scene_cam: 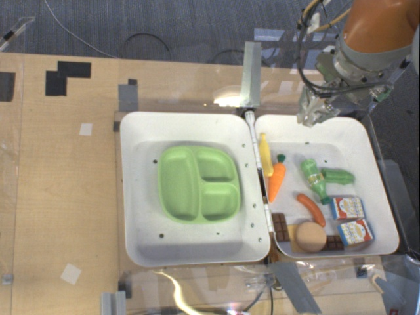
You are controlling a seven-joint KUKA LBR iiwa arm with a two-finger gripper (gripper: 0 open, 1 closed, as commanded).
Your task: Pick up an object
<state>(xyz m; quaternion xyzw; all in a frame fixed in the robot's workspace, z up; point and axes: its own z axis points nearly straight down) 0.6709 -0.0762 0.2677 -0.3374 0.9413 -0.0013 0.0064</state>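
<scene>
Right shallow white bin (367, 143) holds the toy food; left shallow white bin (131, 195) holds a green sectioned plastic tray (199, 184).

Candidates in right bin, clock-face from bin centre:
- orange plastic carrot (275, 179) w/ green top, approx 9 o'clock, just beside yellow banana-like piece (264, 151) along the left wall.
- green plastic bottle-shaped toy (315, 176) and green pepper-like piece (338, 174), near centre, touching or nearly.
- red-orange sausage (311, 209), approx 6 o'clock.
- two small red-white-blue cartons (351, 220), approx 4–5 o'clock.
- tan round bun (310, 236) on brown chocolate bar (281, 227), approx 7 o'clock.

Handling, judged: all look light, hard, smooth plastic, so likely slippery. Carrot seems the best bet: take across mid-body, short axis. It sits close to the wall, so finger room is tight. Cartons have flat sides, also fair.

Arm: grey, orange band, enters from 1–2 o'clock. Pincer (314, 113) hangs over the bin's 11–12 o'clock rim, pointing down, well apart from all items. Nothing seen in it; opening too blurred, can't tell.
</scene>
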